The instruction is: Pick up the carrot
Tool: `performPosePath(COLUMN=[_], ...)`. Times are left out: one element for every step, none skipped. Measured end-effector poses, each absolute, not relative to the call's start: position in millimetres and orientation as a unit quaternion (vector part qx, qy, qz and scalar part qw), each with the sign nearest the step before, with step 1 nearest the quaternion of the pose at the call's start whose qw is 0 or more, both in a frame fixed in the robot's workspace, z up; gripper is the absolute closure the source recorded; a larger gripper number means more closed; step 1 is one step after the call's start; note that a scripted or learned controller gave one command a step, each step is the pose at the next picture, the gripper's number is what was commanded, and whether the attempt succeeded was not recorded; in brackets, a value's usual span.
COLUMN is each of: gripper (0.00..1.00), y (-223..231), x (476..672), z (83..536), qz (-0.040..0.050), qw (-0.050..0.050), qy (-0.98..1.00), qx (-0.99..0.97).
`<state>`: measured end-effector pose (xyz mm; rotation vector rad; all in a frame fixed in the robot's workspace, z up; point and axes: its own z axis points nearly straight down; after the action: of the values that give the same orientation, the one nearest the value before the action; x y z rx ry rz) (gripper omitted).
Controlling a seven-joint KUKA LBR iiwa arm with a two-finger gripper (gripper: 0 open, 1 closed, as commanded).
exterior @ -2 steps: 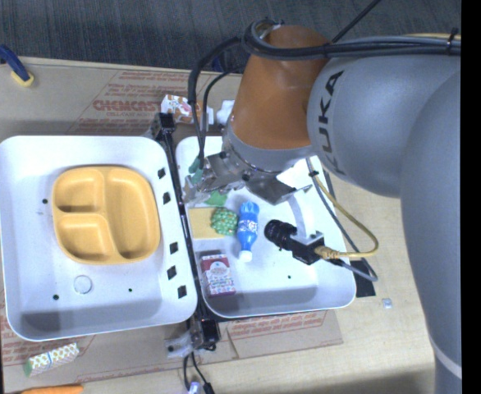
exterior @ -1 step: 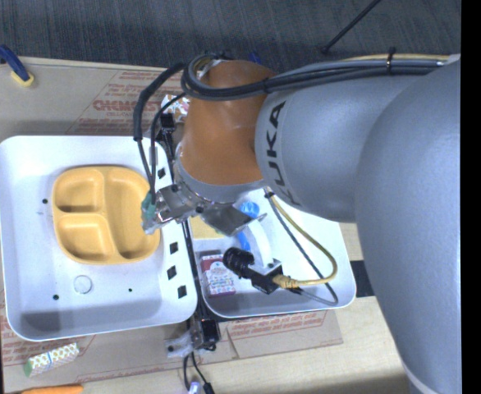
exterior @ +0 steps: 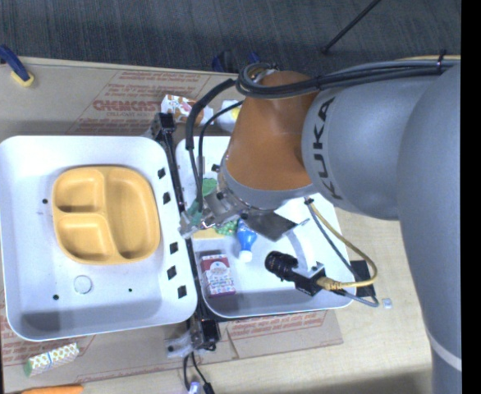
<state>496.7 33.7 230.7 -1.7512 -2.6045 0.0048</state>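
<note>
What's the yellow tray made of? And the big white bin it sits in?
The yellow tray looks like moulded plastic: smooth, matte, with rounded compartments. The white bin seems to be plastic too, slightly glossy with rounded corners, though painted metal cannot be ruled out.

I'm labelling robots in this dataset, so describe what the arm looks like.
The arm is bulky, with rounded, smooth grey casings and a wide orange band above the wrist. Black KUKA lettering runs down the grey shell beside the band. Black cables loop over the top of the band, and a thin yellowish cable with a black plug hangs below.
</note>
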Motion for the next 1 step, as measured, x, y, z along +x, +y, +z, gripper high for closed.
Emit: performPosePath(gripper=[1.00], y=[13.6], x=[476.5], z=[264.5], qz=[0.0006], qw=[0.000], qy=[-0.853], qx=[-0.522])
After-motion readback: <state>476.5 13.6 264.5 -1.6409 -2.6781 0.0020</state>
